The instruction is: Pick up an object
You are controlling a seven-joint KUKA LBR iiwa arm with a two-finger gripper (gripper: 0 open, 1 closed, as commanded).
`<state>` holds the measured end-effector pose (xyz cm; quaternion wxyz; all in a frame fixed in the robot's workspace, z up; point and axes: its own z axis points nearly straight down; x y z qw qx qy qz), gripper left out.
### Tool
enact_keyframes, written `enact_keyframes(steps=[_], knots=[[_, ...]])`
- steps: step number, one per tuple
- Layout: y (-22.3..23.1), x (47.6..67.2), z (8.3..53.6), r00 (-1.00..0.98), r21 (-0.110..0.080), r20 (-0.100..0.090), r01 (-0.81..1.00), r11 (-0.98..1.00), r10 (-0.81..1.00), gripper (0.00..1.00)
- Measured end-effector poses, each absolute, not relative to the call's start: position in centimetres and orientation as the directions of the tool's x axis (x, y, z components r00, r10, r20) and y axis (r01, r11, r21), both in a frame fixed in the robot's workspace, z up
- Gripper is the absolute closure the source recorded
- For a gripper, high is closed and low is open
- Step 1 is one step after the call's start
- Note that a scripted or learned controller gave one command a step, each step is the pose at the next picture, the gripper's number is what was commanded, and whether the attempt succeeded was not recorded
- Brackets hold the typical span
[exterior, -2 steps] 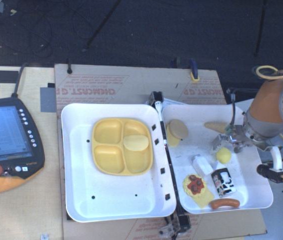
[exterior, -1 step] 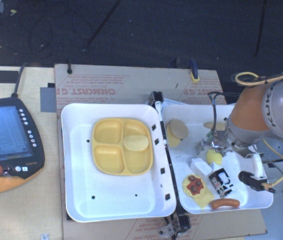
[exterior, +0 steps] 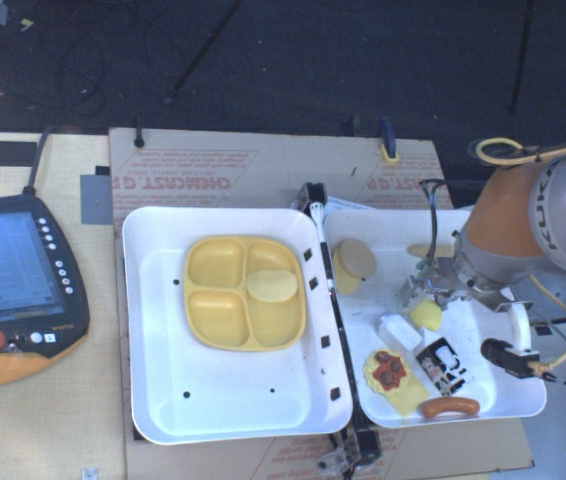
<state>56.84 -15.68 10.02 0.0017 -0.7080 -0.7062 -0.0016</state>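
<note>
The pincer (exterior: 425, 293), grip state unclear, sits just above the yellow ball (exterior: 426, 315); it should descend centered before closing.

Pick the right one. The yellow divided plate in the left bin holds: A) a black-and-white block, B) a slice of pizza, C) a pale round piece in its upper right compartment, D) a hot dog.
C: the pale round piece lies in the upper right compartment of the yellow divided plate, while the hot dog and pizza slice lie in the right bin.
</note>
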Motion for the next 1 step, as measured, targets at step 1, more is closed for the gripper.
enact_keyframes(steps=[1], knots=[[-9.91,58.17,22.53,-0.006,0.009,0.000,1.000,0.006,1.000,1.00]])
